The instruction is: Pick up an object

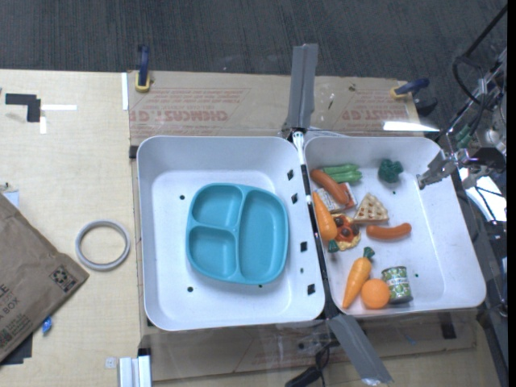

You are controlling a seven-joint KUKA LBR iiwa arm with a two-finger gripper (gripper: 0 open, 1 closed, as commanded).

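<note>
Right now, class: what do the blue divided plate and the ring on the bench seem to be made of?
Blue divided plate: probably moulded plastic, smooth with a soft sheen, one even colour, rounded compartment ridges.
Ring: possibly a roll of tape; pale, dull, thin-walled. The view leaves this open.

Cardboard sheet [211, 103] behind bins: reversed red print, approx "CHEMCO…"; brown box [28, 276] at left: "BOX".

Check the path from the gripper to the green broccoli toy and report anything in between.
Nothing visible blocks it. The gripper is at the right bin's upper right edge, and the green broccoli toy lies apart from the other food, with bare white bin floor between them.
</note>
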